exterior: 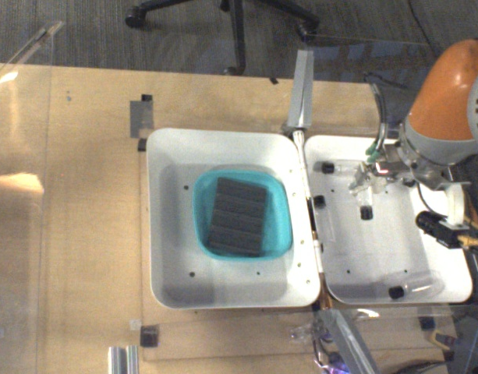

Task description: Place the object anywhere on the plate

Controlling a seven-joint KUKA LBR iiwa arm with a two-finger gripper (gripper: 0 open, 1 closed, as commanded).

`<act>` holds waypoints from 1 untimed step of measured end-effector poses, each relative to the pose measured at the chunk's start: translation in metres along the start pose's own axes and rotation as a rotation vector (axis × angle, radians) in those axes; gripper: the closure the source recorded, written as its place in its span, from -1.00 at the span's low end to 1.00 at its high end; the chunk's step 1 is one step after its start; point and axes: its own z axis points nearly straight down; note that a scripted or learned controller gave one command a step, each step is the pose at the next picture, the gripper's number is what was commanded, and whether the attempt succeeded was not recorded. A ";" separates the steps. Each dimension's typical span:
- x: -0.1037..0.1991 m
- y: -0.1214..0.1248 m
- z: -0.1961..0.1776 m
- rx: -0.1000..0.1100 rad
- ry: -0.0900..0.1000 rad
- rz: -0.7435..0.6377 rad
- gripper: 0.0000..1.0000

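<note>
A: Gripper position?

B: The gripper [366, 189] hangs over the right bin [394, 275], toward its far left part, below the grey wrist and the arm's orange band [451, 92]. Its tip is small and partly blurred; whether the jaws are apart or closed, I cannot tell. Nothing is visible between them.

A: Anything under it?

B: A small dark piece [366, 212] shows just below the tip, against the bin floor. Cannot tell if it is part of the tool or loose.

A: And the object?

B: The dark grey ribbed block [239, 216] lies flat on the teal plate [281, 224], roughly centred, long side running near to far, slightly tilted. The plate sits in the middle of the left bin [168, 271]. Block and gripper are well apart, with the wall between the two bins lying between them.

A: Surroundings?

B: Both bins rest on the wooden bench [75, 232]. An office chair base [231, 6] stands on the carpet beyond it.
</note>
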 end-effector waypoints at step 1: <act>0.000 0.000 0.000 0.000 0.000 0.000 -1.00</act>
